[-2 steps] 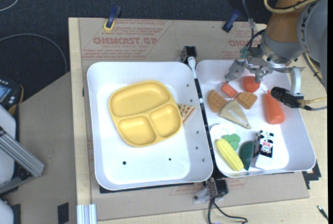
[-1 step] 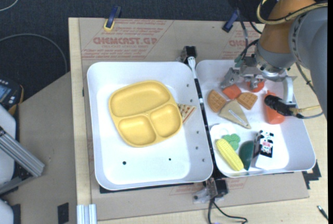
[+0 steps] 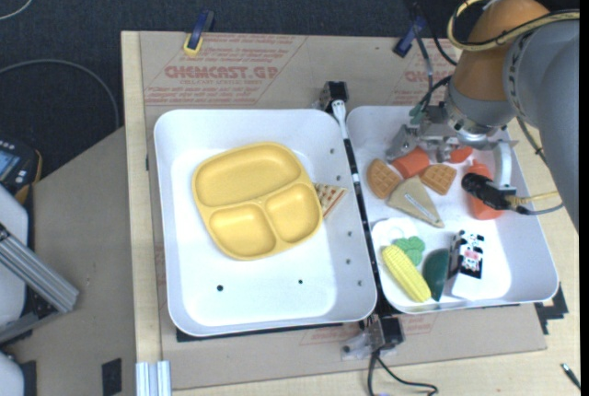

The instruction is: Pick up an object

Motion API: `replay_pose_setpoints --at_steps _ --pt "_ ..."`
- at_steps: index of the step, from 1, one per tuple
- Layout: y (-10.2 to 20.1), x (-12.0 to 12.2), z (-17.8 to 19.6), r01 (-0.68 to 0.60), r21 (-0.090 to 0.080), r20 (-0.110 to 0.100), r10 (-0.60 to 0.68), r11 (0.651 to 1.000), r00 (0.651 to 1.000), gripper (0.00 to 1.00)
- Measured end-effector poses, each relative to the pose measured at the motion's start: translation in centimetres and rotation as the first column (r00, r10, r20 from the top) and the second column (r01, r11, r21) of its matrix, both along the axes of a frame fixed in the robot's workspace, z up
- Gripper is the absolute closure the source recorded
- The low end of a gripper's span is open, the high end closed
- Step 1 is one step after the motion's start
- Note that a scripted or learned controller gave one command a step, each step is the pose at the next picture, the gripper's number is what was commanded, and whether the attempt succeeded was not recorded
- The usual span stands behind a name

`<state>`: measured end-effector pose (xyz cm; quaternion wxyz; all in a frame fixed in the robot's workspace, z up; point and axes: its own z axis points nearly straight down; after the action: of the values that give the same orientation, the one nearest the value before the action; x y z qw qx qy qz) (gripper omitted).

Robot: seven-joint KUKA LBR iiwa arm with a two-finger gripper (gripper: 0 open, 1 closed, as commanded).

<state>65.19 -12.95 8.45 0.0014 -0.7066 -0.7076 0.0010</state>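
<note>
Nothing lifted yet. End effector (image 3: 448,138) low in the right bin (image 3: 534,270), upper right of frame, over the orange piece (image 3: 413,162) and waffle (image 3: 440,178); finger state impossible to tell. Grasp and lift left, by judgement.

A: What does the smooth grey robot arm (image 3: 552,63) look like?

B: Thick and rounded, with a glossy orange band (image 3: 492,44) above the wrist.

A: And below that?

B: A grey metal tool (image 3: 442,141) with thin dark cables looping beside it.
</note>
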Motion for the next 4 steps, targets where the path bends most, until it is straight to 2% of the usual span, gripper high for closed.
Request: replay_pose_setpoints --at_steps 1,2,3,4 --pt "0.0 0.1 1.1 0.000 0.000 0.003 0.000 1.000 1.000 1.00" --pt "-0.8 -0.2 5.9 0.001 -0.001 0.006 -0.001 1.000 1.000 1.00" --pt "-0.4 0.0 12.2 0.001 -0.002 0.009 -0.001 1.000 1.000 1.00" --pt "-0.4 0.0 14.1 0.001 -0.002 0.008 -0.001 1.000 1.000 1.00"
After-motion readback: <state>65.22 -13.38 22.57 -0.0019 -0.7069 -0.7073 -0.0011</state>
